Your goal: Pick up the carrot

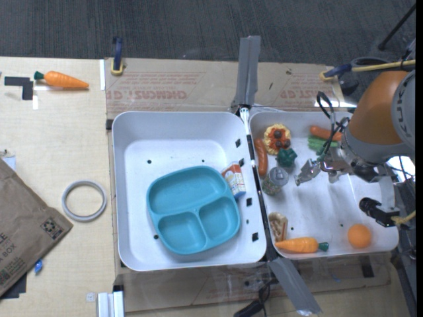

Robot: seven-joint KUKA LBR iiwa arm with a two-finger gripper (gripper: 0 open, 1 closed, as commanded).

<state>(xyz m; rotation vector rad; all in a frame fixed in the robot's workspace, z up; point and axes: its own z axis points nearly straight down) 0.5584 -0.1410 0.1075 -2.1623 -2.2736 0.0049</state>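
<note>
Two shallow white bins sit side by side on a cardboard-covered bench. The left bin (pixel 125 177) holds a blue plastic divided plate (pixel 193 209), with a small white and red bottle (pixel 234 179) lying against the plate's right edge.

The right bin (pixel 330 207) is crowded. An orange toy carrot with a green stem (pixel 301 246) lies flat along its near edge, stem pointing right. Just left of it is a brown, bread-like piece (pixel 277 224); to its right, apart, a small orange ball (pixel 359 236). Farther back sit a red sausage-shaped toy (pixel 262 157), a clear cup (pixel 274 179), a yellow and red flower-like toy (pixel 277 136) and a dark green piece (pixel 286 156).

The grey arm enters from the right, and its metal gripper (pixel 310 172) hangs above the middle of the right bin, well apart from the carrot. Whether it is parted or closed cannot be made out.

A second orange carrot (pixel 61 80) rests on the wooden table at far left, near a grey tape ring (pixel 84 199).
</note>
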